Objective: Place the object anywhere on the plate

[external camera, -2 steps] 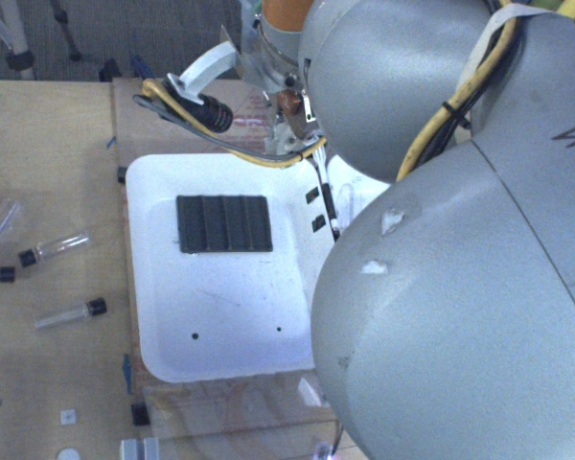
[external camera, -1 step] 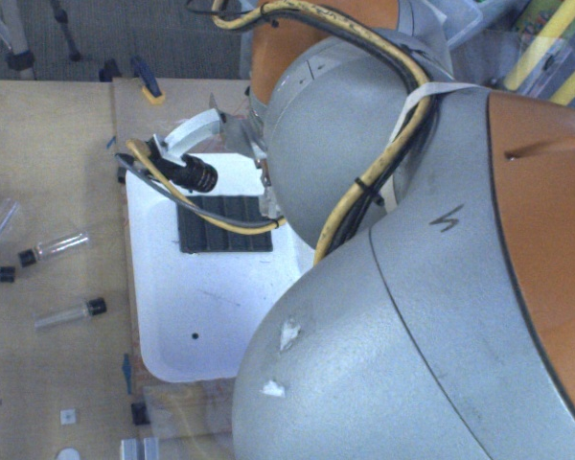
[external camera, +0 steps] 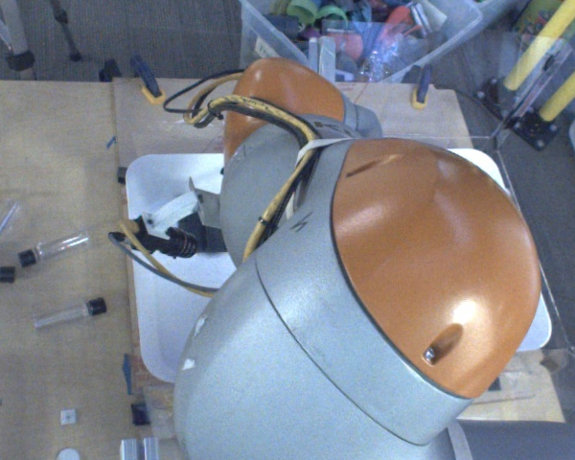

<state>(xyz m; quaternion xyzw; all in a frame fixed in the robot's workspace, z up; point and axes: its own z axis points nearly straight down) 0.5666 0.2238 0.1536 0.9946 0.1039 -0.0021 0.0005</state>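
While the arm [external camera: 364,286] blocks much, wooden bench [external camera: 48,161], white bin [external camera: 158,175], scattered vials [external camera: 62,247]; gripper grip untellable.

A light wooden bench [external camera: 48,161] spreads across the frame, bearing a shallow white bin [external camera: 158,329] at its middle; the rim of a second white bin [external camera: 541,326] peeks out on the right; several small clear vials with black caps [external camera: 69,311] lie scattered on the bare board at the left, alongside what may be small plastic scraps [external camera: 68,416] near the lower edge; blue clamps [external camera: 146,81] grip the bench's far edge; a clear tub of coloured items [external camera: 364,17] sits beyond it.
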